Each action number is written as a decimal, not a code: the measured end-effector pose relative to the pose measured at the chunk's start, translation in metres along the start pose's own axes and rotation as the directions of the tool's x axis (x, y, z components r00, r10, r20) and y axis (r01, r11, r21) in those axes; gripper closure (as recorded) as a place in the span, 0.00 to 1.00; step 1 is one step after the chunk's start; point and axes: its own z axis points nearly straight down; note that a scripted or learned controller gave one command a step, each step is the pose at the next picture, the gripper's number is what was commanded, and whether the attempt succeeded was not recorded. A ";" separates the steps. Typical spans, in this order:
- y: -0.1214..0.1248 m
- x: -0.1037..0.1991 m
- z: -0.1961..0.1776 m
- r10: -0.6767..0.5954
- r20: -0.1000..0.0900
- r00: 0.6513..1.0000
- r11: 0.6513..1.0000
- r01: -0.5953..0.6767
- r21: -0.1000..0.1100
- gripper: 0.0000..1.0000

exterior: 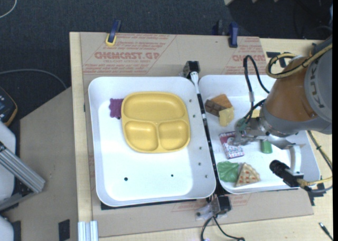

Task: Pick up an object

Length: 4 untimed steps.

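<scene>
My gripper (pixel 242 136) is low in the right bin (pixel 311 167), coming in from the right under the orange wrist band. It hangs just above and to the right of a small pink and white packet (pixel 232 147). A brown and yellow block (pixel 219 107) lies at the bin's far left. Near the front edge, a green leafy piece (pixel 228 170) lies next to a toy pizza slice (pixel 247 175). A small green object (pixel 265 145) peeks out beneath the wrist. I see nothing held.
The left bin (pixel 148 187) holds a yellow divided plate (pixel 156 121), with a purple item (pixel 115 107) at the plate's left edge. The ridge between the two bins runs just left of the packet.
</scene>
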 end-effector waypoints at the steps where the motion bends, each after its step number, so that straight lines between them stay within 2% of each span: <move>1: -0.006 0.003 -0.047 -0.002 0.002 1.000 1.000 0.002 0.010 1.00; 2: -0.003 0.001 -0.110 -0.002 0.002 1.000 1.000 0.002 0.008 1.00; 3: -0.002 0.001 -0.124 -0.002 0.002 1.000 1.000 0.002 0.010 1.00; 4: 0.008 0.058 -0.133 -0.006 0.000 1.000 1.000 0.006 0.011 1.00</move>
